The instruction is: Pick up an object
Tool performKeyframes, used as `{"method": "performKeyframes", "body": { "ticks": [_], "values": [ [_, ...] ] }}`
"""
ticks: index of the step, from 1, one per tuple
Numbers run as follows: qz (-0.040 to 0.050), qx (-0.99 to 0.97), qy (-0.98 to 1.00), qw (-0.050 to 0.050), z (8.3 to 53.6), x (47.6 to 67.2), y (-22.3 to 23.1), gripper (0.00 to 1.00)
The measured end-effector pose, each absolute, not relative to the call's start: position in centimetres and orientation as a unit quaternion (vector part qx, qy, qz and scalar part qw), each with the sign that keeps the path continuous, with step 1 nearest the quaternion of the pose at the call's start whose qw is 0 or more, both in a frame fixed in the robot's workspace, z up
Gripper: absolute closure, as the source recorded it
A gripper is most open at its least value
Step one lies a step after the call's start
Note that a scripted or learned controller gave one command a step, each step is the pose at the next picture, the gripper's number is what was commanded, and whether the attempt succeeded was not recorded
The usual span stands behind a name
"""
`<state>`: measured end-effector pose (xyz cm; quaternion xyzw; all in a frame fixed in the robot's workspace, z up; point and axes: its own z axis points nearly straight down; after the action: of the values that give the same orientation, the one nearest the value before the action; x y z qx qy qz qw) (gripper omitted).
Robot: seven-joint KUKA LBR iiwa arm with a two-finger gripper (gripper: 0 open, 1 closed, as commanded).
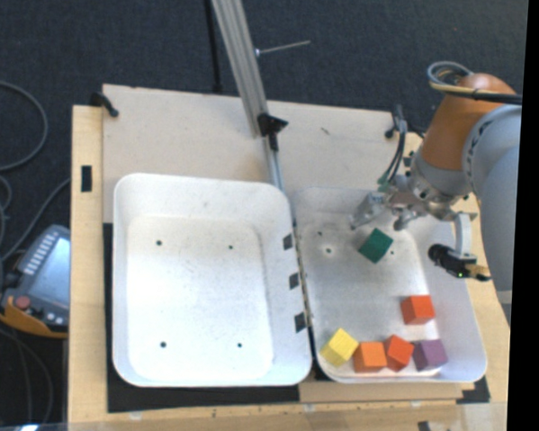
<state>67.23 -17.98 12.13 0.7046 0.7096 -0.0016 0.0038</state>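
Note:
A green cube (375,245) sits tilted in the upper part of the right bin (338,286). My gripper (383,218) hangs directly over it, its tips right at the cube's top edge. I cannot make out whether the cube is gripped or merely lies beneath. A lone orange cube (417,309) lies at the bin's right side. Along the bin's front wall stand a yellow cube (340,345), an orange cube (369,355), a red-orange cube (398,352) and a purple cube (430,354).
The left bin (199,278) lies beside the right one, with a raised divider (295,274) between them. A slanted metal rail (250,78) rises behind the bins. A small black part (452,261) on the arm juts over the right bin's rim.

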Motion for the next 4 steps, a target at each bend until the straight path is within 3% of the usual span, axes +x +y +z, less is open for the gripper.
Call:
{"method": "performKeyframes", "body": {
  "ticks": [1, 2, 3, 4],
  "values": [
    [-0.0006, 0.706, 0.709, -0.001, 9.6, 62.6, -12.2, 0.0],
    [0.0013, 0.708, 0.707, 0.002, 10.8, 62.8, -12.6, 1.0],
    [0.0027, 0.705, 0.709, 0.001, 20.1, 55.7, -6.1, 1.0],
    [0.0023, 0.704, 0.71, 0.002, 25.2, 56.7, -0.9, 1.0]
  ]
}}
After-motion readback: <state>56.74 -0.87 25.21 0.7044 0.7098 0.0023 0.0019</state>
